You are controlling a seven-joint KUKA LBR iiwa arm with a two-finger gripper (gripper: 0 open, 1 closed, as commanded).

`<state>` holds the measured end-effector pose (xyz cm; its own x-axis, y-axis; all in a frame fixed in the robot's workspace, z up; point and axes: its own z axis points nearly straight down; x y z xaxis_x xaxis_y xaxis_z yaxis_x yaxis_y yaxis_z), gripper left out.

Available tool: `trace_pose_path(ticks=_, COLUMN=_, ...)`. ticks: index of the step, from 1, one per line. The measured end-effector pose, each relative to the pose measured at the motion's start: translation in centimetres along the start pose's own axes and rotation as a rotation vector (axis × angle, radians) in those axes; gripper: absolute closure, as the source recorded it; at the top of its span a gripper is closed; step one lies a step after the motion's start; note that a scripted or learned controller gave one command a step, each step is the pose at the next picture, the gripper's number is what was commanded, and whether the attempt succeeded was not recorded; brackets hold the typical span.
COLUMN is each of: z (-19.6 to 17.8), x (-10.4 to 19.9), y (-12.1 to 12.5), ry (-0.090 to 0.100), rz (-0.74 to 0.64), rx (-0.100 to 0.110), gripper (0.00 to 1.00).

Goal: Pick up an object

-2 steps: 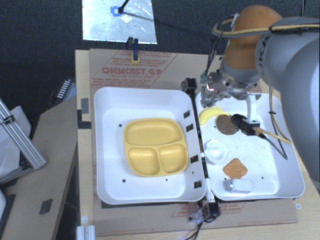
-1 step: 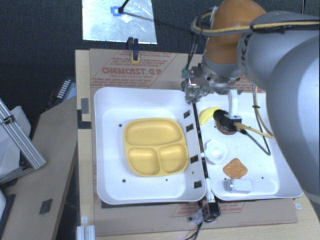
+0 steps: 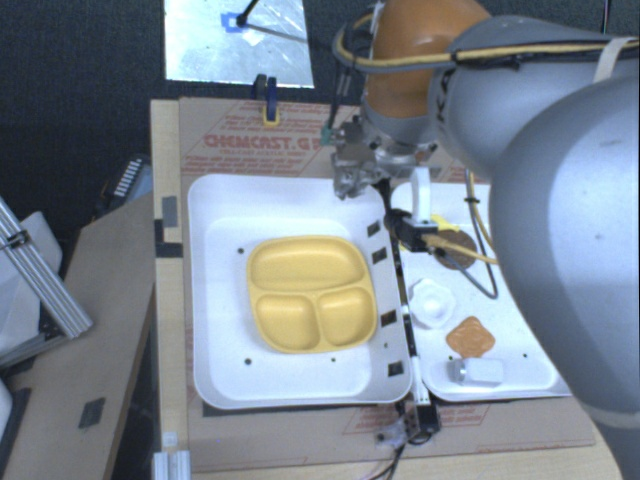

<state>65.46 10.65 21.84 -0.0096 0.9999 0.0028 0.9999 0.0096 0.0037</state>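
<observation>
Yellow divided plate (image 3: 310, 293) is the big candidate here. It lies flat in the middle of the left bin (image 3: 215, 298), three compartments facing up, glossy and smooth, with nothing in it. My guess is it's awkward to grab: broad, low, and only a thin rim to pinch.

Progress-wise, I'd say the pick hasn't happened yet. The hand (image 3: 352, 180) is up around the plate's 1 o'clock, over the far corner of the left bin next to the divider between the bins. Nothing is visibly hanging from it. Can't tell if the hand is wide or narrow from this angle, since the wrist blocks too much of it. So basically everything is left to do: get over something, come down, close, lift.

If the program goes for the smaller stuff instead, that's all in the right bin (image 3: 520, 368), roughly at the plate's 3 to 4 o'clock:
- a small white cup (image 3: 430, 303) close to the divider, looks light and easy to tip
- an orange-brown flat piece (image 3: 470, 338) at the cup's 4 o'clock, cookie-ish shape, lying flat
- a pale clear-looking block (image 3: 476, 371) at the flat piece's 6 o'clock, near the bin's front wall

Both bins rest on the brown tabletop (image 3: 260, 143) with red print on it. The plate is the closest thing to the hand, so that's my bet for the target.
</observation>
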Motion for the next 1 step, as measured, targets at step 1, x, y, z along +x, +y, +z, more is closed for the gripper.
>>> trace_pose_path(ticks=1, z=0.03, x=-0.39, y=-0.03, ry=-0.002, rz=0.004, rx=0.002, gripper=0.00)
